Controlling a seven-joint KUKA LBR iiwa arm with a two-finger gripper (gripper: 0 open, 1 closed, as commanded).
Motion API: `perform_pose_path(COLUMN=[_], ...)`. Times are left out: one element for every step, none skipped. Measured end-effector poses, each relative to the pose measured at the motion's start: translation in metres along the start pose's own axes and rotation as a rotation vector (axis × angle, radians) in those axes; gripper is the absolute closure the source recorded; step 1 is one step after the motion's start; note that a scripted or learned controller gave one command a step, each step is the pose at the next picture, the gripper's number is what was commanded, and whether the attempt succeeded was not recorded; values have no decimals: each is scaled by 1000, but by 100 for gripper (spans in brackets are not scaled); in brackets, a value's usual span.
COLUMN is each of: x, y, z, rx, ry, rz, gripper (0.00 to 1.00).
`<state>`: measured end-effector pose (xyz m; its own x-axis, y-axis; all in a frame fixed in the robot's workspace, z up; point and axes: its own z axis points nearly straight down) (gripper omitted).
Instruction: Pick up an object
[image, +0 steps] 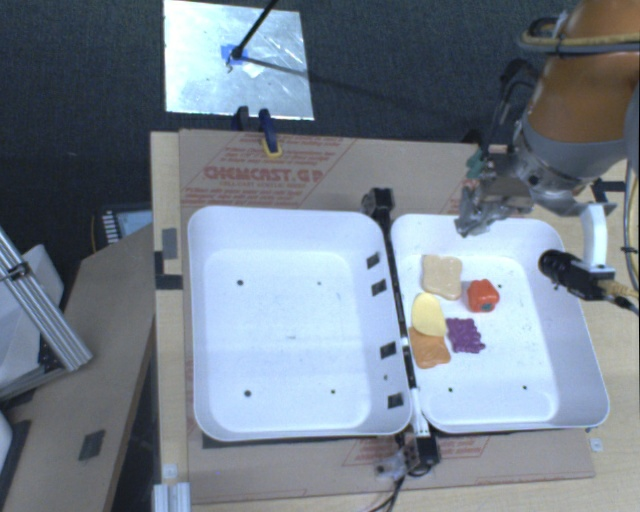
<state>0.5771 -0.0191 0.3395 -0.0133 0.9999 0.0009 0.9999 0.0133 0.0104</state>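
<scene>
Item 1, my candidates for the pick: five small pieces clustered in the right bin (570, 400), all lying below and slightly left of the gripper (478, 222) as my camera shows it.

- Beige bread-like slice (442, 276): nearest the gripper, roughly square, no clear long axis.
- Red-orange pepper-like piece (482, 295): just right of the slice, compact.
- Yellow piece (428, 314): touching the slice's lower edge, long axis running up-down in view.
- Orange piece (430, 349): against the yellow one's lower end.
- Purple grape-like cluster (464, 335): beside the yellow and orange pieces, farther from the bin divider.

Item 2, gripper: pointing down over the right bin's far rim, apart from every piece, nothing between its fingers; I cannot tell how wide they stand.

Item 3, arm (585, 90): enters from upper right, orange band above grey wrist.

Item 4, left bin (200, 300): well left of the gripper.
</scene>
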Motion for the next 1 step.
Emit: perform_pose_path(x=[77], y=[-35], z=[-44], rx=[4], ry=[3], rz=[0], gripper=[100])
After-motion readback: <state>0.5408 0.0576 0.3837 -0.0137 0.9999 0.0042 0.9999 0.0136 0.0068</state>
